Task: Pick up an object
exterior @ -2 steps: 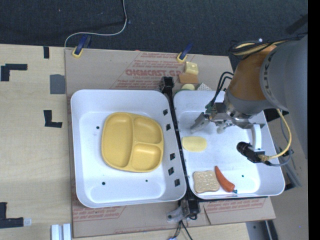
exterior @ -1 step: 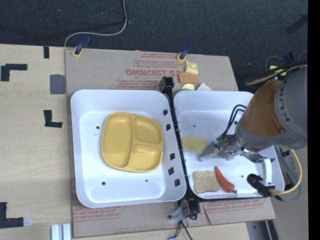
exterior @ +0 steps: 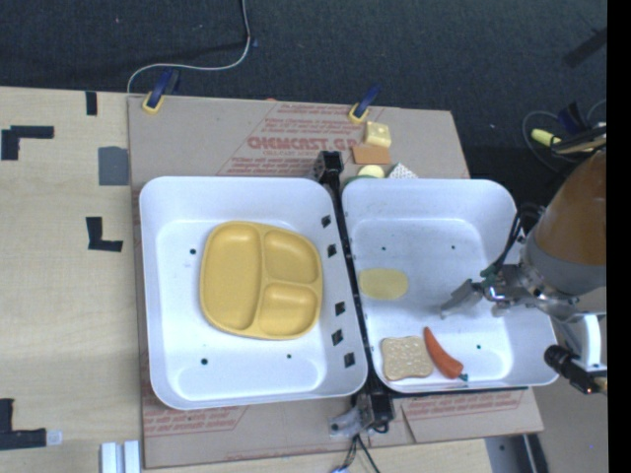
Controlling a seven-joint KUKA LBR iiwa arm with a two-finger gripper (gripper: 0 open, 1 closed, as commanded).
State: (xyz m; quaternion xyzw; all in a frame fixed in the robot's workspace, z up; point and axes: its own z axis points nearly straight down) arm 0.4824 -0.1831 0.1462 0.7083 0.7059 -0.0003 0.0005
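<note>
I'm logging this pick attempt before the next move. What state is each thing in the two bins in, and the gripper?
Yellow divided plate: lying flat in the left bin, right side up.
Yellow round slice: flat on the right bin floor.
Toast slice: flat, near the front wall.
Red chili pepper: lying beside the toast slice.
Gripper: over the right bin, holding nothing.

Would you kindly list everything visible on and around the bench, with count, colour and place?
Bins: two, white, side by side.
Divided plate: one, yellow, left bin.
Flat round piece: one, pale yellow, right bin.
Bread slice: one, tan, right bin's near edge.
Carrot: one, orange, beside the bread.
Small blocks: several, yellow and tan, behind the bins.
Clamps: two, blue-yellow, on the cardboard's far edge.
Tool: one, grey, over the right bin.
</note>
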